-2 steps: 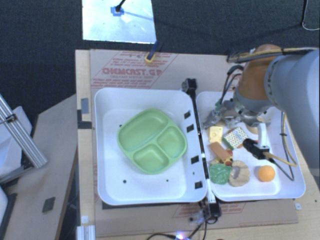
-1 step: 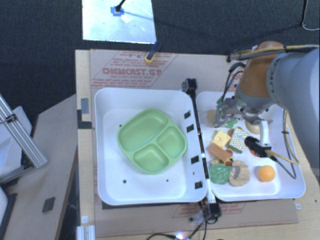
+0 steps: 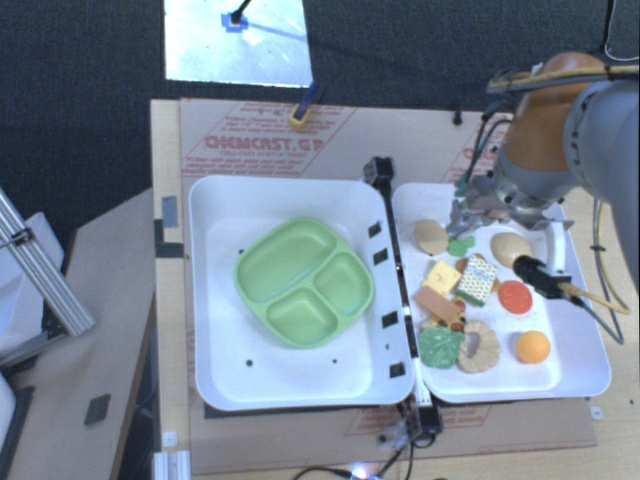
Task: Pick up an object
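You are looking down on the bench [image 3: 120,268] with two white bins side by side. Take the green divided tray [image 3: 303,281] as your landmark: it lies in the middle of the left bin [image 3: 230,368]. To the right of the tray, across the dividing wall, the right bin [image 3: 585,353] holds the toy food. Nearest the tray sit a green leafy piece [image 3: 438,346] and a brown block [image 3: 440,305]; a little farther right are a yellow cube [image 3: 443,277], a checkered block [image 3: 477,280], a tan ring [image 3: 479,346], a red disc [image 3: 515,297] and an orange ball [image 3: 532,346]. The pincer [image 3: 470,216] hangs at that bin's far end, up and right of the tray, beside a beige oval [image 3: 431,236]; you cannot tell how it is set.
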Controlling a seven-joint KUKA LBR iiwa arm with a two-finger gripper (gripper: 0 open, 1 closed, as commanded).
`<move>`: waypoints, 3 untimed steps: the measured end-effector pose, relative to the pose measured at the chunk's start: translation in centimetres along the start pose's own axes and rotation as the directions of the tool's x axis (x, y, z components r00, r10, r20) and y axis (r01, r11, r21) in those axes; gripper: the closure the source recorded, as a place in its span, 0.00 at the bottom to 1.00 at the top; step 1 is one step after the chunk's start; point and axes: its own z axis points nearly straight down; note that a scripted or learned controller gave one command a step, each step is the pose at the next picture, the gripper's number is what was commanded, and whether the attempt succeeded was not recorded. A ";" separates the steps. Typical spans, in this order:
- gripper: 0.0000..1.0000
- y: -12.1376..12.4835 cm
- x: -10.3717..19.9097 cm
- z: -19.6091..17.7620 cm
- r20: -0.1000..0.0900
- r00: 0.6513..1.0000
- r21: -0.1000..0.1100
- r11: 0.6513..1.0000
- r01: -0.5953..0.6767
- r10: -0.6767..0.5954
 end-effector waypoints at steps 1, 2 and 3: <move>1.00 0.1 0.8 -5.9 0.000 1.000 0.000 1.000 0.005 -0.005; 1.00 0.2 0.8 -6.9 0.000 1.000 0.001 1.000 0.006 -0.006; 1.00 1.9 5.8 -6.0 -0.001 1.000 0.001 1.000 0.009 -0.009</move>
